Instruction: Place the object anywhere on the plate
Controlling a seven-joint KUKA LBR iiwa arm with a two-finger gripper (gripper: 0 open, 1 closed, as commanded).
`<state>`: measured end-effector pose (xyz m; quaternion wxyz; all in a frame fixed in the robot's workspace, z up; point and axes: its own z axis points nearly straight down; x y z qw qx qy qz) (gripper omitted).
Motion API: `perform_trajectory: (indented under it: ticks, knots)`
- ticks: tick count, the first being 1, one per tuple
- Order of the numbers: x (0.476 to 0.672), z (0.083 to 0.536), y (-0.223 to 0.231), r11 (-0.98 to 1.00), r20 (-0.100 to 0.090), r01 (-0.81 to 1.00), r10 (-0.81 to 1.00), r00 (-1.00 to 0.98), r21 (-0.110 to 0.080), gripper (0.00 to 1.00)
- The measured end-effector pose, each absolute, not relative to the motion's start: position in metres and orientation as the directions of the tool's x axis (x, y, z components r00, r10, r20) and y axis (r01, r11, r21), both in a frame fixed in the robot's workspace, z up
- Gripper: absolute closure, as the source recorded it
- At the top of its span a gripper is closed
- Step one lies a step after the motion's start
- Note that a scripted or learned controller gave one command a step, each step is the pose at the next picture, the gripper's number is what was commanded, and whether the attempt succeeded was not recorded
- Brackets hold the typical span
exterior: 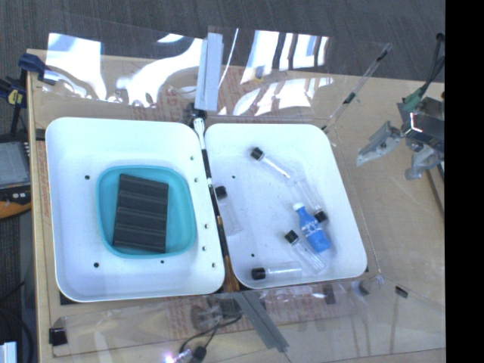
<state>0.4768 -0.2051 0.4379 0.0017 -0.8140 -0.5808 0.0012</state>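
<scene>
A teal-blue square plate lies in the middle of the left bin. A dark grey ridged block rests flat on the plate, inside its rim. My gripper hangs at the far right, outside both bins and over the bench beyond the right bin's upper right corner. Its two grey fingers stand apart with nothing between them. It is far from the plate and the block.
The right bin holds a small bottle with a blue label, clear tubes with black caps, and a loose black cap. Clear plastic walls rise behind the bins.
</scene>
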Motion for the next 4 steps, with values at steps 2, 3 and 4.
perform_trajectory:
  ticks: [2,3,4]
  knots:
    - [0.477,0.442,-0.202,-0.527,-0.002,0.85,0.85,0.527,0.001,0.0]
    - [0.477,0.441,-0.172,-0.651,-0.003,0.759,0.759,0.651,-0.005,0.0]
    - [0.477,0.442,-0.203,-0.751,-0.001,0.66,0.66,0.751,0.001,0.0]
